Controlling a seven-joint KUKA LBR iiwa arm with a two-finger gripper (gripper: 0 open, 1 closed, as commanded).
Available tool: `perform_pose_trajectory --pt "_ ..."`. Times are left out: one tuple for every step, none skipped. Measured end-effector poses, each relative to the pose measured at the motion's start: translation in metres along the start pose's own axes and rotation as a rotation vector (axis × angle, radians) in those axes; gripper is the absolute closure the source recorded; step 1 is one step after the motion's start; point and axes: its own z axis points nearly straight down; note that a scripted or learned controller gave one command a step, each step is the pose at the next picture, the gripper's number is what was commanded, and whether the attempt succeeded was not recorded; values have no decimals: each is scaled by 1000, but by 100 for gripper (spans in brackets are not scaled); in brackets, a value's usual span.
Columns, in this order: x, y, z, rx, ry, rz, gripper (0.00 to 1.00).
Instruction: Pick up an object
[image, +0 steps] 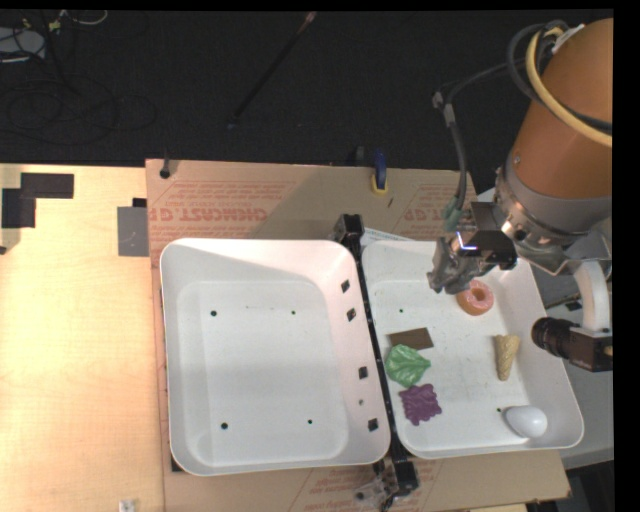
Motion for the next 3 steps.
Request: perform_pose_trajectory --pt "-25 -9 135 21 -2 7 100" --pt "1 24 66 2 0 0 100" --pt "-24 -11 103 14 -1 7 100"
